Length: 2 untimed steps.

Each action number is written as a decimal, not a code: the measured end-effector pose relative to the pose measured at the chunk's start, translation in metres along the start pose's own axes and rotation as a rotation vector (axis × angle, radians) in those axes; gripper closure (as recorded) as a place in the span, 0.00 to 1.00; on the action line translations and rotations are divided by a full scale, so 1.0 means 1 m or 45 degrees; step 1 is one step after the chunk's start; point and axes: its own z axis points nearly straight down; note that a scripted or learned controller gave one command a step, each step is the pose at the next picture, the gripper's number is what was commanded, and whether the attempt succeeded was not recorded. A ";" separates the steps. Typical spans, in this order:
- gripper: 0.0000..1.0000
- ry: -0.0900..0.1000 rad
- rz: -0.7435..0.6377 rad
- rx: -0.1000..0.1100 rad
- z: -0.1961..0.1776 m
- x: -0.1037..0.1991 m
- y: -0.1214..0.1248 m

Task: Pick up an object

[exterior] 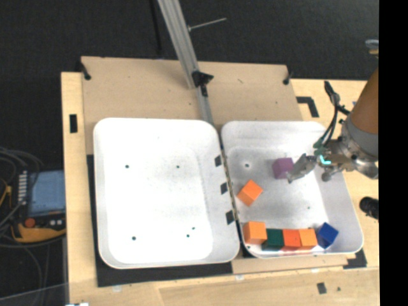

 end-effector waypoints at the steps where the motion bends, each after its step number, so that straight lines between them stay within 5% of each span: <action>1: 0.00 -0.002 0.002 -0.006 -0.002 0.000 0.001; 2: 0.00 -0.002 0.006 0.002 0.055 0.008 -0.001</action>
